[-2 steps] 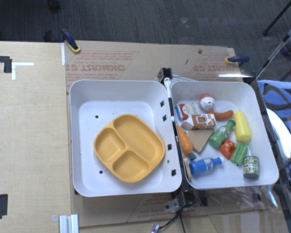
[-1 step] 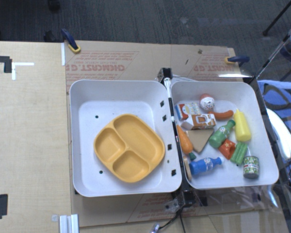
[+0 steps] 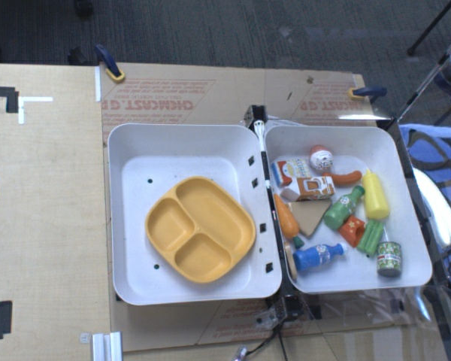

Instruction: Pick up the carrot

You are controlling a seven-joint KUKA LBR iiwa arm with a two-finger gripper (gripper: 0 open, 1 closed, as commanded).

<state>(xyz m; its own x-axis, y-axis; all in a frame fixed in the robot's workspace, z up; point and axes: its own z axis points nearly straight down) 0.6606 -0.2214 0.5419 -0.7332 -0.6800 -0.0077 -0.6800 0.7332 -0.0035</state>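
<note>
Orange carrot (image 3: 286, 219) lies at left wall of right bin (image 3: 406, 201), touching the brown wedge (image 3: 308, 216) | approach from above, close across its narrow width | end effector state: cannot tell

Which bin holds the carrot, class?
The right bin: the carrot lies flat along its left wall, beside the blue bottle.

Honestly there's just a sliver of what may be the arm (image 3: 439, 204) at the right edge, beside the right bin (image 3: 403, 173). It's pale grey, smooth, rounded and a bit glossy, with a darker strip alongside. Too blurry to read markings or be sure.
</note>
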